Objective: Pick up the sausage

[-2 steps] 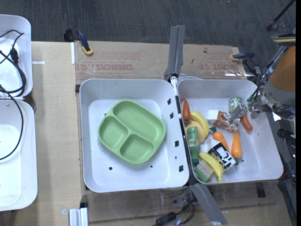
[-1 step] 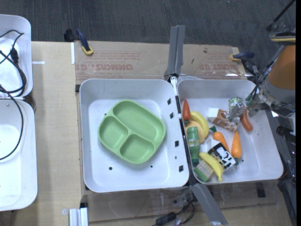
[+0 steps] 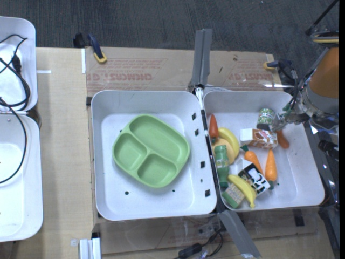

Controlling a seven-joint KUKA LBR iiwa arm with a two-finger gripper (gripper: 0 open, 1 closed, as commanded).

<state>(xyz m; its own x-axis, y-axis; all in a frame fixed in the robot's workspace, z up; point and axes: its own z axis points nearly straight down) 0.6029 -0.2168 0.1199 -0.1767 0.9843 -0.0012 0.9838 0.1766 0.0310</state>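
A short reddish-brown sausage (image 3: 283, 140) lies in the right bin (image 3: 302, 193), at the right end of an orange-and-white carton (image 3: 262, 138). My gripper (image 3: 280, 122) hangs low at the bin's back right, just above the sausage's upper end and beside a green can (image 3: 265, 117). The view is too small and blurred to tell whether it touches the sausage. The grey arm with its orange band (image 3: 328, 77) reaches in from the right edge.
The right bin also holds a red pepper-like piece (image 3: 214, 126), two bananas (image 3: 230, 140), two carrots (image 3: 270, 166), a green bottle (image 3: 221, 158) and a black-and-white box (image 3: 254, 178). The left bin (image 3: 108, 198) holds a green divided plate (image 3: 151, 150).
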